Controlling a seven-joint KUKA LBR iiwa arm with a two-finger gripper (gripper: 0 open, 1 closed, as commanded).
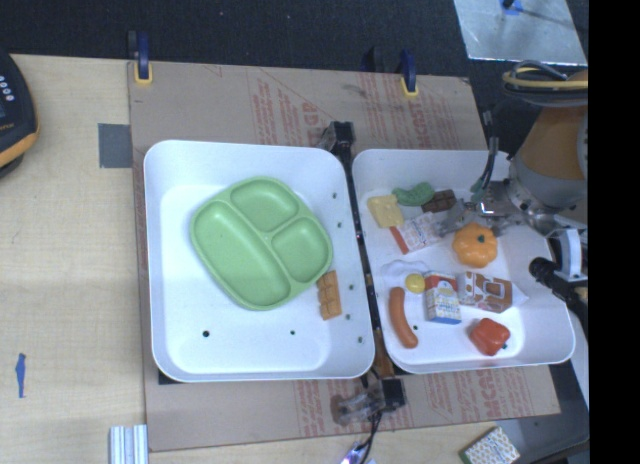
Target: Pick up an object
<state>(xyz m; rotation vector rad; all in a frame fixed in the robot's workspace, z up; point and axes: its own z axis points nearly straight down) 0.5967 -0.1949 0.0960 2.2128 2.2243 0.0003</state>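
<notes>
The right bin (pixel 560 347) holds several toy foods. Among them are an orange pumpkin (pixel 475 246), a red pepper (pixel 488 335), a sausage (pixel 401 316), a small carton (pixel 442 304), a printed box (pixel 485 291), a yellow wedge (pixel 385 211), a green piece (pixel 414 194) and a brown piece (pixel 439 202). My gripper (pixel 472 210) hangs low over the bin's far right part, just above the pumpkin and beside the brown piece. The grey wrist and orange band (pixel 548 148) rise behind it. Nothing is visibly held.
The left bin (pixel 180 342) carries a green divided plate (pixel 262 241) and a small orange waffle piece (pixel 329 295) near its right wall. A black clip (pixel 341 135) sits where the bins meet at the back. A dark device (pixel 12 112) lies at the far left.
</notes>
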